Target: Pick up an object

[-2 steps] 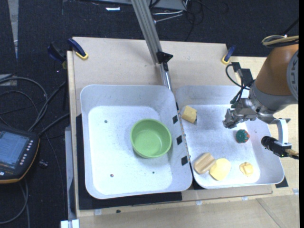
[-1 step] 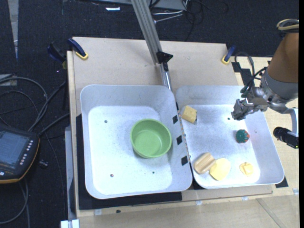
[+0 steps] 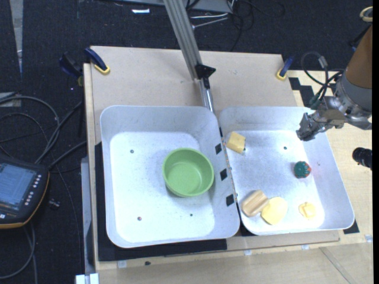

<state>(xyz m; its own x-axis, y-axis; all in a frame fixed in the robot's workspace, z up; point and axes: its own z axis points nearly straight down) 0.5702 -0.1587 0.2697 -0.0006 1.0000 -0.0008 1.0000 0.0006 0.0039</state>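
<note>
Reaching in from the right, the arm point(image 3: 355, 87) angles its tool point(image 3: 308, 129) down over the right bin point(image 3: 278, 120); its opening can't be told.

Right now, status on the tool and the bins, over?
Tool over right bin far edge, holding nothing seen. Green ball nearest below it. Green bowl alone in left bin.

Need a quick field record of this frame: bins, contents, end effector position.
left bin: green bowl
right bin: yellow block near divider; small green ball; tan piece; round yellow piece; small yellow piece
end effector: over right bin's far right edge, above the green ball, nothing visibly held
arm: enters from the right
</note>
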